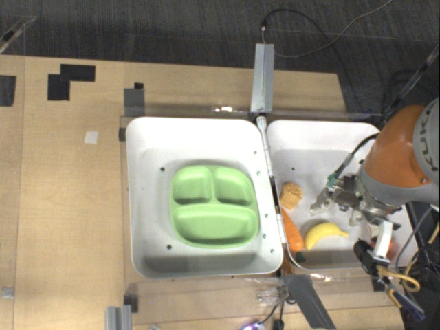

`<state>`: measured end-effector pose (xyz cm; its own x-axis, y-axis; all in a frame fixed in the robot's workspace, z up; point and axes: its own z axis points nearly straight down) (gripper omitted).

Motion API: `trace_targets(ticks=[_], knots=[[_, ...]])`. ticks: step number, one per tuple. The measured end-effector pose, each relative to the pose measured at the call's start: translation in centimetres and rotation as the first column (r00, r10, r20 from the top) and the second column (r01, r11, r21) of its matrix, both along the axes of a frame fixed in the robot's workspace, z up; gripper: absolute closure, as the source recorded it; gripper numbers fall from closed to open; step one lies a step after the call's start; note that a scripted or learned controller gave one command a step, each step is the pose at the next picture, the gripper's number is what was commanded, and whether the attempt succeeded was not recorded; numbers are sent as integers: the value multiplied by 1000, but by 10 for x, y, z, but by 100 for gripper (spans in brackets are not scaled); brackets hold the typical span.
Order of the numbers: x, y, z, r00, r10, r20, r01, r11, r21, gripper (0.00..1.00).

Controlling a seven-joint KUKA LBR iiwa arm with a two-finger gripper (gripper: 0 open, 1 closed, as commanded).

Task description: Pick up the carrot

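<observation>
Orange, tapered plastic-looking carrot (293, 234) lies low in the frame against the right white bin's (302, 143) left wall, likely light, stiff, slick; best pinched mid-body. Beside it a yellow banana (324, 234); above, the gripper (328, 196), apparently spread and holding nothing.

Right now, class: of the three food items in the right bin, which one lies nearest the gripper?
The yellow banana, just below the gripper. The orange carrot lies against the bin's left wall, and the tan, bumpy piece sits above the carrot.

Grey arm (405, 177) (orange band, cables)
</observation>
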<state>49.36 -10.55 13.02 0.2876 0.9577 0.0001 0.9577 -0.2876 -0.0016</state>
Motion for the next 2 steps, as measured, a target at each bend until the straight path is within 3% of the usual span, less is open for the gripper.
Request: trace_targets(ticks=[1,2], knots=[[7,92,53,898,-440,2,440,898,1,0],[-5,71,53,995,-104,2,104,995,0,0]])
